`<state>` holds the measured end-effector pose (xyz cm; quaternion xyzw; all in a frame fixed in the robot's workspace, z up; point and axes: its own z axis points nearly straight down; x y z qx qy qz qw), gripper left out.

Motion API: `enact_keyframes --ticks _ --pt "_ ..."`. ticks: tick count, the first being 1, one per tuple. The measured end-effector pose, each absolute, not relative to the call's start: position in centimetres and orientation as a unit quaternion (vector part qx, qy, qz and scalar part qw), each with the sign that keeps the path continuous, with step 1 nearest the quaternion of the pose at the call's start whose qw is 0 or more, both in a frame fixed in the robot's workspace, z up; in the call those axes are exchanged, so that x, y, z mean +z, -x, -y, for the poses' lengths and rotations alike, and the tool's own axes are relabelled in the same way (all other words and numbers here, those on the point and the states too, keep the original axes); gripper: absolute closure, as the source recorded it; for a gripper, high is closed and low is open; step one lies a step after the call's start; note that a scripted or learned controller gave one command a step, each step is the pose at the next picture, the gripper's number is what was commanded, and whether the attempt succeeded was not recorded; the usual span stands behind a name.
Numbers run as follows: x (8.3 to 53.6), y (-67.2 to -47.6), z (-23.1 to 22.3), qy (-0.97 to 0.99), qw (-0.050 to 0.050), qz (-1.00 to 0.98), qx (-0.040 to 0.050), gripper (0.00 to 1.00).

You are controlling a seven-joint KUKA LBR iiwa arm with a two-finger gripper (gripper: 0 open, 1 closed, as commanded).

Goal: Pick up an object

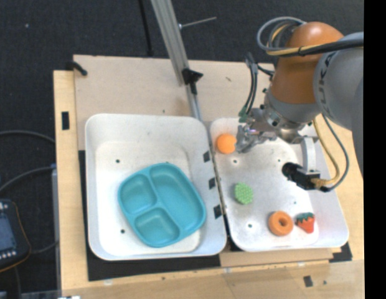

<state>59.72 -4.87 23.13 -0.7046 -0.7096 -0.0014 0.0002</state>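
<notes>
As the orange ball [225, 144] is sitting at the right bin's [268, 238] far-left corner, the claw [246, 139] is hovering just beside it, on its right; whether the claw is gripping anything cannot be told. A teal tray [160, 203] is lying in the left bin [103, 136].

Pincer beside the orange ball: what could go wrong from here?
The pincer sits just right of the orange ball, not over it; closing there may nudge the ball away. The ball lies near the right bin's left wall, so a finger could hit the rim.
</notes>
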Motion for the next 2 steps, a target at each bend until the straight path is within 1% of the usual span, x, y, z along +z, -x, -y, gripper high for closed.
enact_keyframes --ticks 1,2 --pt "23.0 -59.0 0.6 0.705 0.001 0.709 -0.0005 1.0" --pt "24.3 -58.0 -4.7 0.704 0.0 0.71 -0.0019 1.0"
